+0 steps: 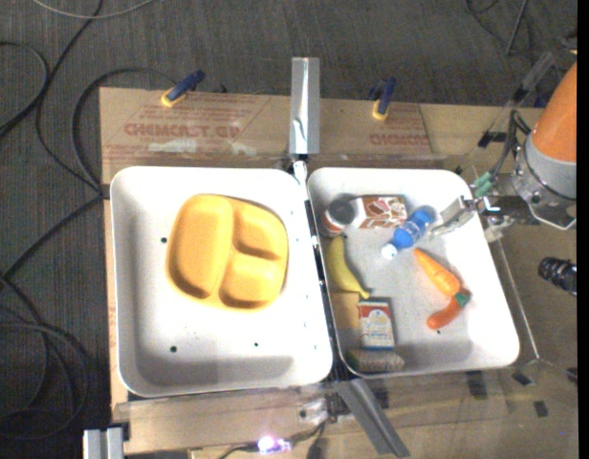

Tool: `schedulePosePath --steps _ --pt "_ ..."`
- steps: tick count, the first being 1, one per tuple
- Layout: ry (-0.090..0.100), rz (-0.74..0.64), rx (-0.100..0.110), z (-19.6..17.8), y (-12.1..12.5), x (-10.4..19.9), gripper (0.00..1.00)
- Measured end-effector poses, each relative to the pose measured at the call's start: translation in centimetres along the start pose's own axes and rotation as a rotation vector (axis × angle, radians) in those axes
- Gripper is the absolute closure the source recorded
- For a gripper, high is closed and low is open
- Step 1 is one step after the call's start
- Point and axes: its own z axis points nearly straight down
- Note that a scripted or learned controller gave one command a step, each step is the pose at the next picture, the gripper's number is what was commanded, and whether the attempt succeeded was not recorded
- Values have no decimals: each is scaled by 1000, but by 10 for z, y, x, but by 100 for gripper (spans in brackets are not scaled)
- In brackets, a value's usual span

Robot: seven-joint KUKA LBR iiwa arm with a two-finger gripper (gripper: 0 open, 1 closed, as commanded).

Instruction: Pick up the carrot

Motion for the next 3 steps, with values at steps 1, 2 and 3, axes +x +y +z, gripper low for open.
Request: schedulePosePath --steps 1,2,3 --pt "1 21 1 120 -3 -37 0" --pt "8 18 -8 182 10 -40 0" --pt "5 18 -12 172 11 -40 100"
